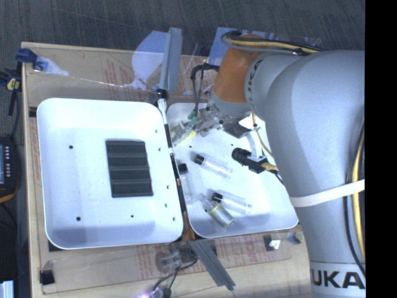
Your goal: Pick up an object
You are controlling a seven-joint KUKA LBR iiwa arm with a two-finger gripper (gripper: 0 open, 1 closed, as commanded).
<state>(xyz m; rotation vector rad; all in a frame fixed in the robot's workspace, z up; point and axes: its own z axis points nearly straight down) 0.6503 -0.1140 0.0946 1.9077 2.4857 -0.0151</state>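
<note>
My gripper (193, 121) is low over the far left corner of the right bin (273, 211), below the orange wrist band. A small pale and greenish thing (183, 129) lies right at its tip, and whether it is gripped is unclear. Further forward in that bin lie a clear tube with a black cap (214, 164), a second clear tube (231, 200), a short metal cylinder (220, 215) and a small black piece (182, 167). A black ribbed rectangular pad (129, 167) lies flat in the middle of the left bin (68, 123).
The grey arm covers the right side of the right bin. A raised rim divides the two bins. Metal brackets stand at the bench's far edge (170, 58) and front edge (211, 262). Bare white floor surrounds the pad in the left bin.
</note>
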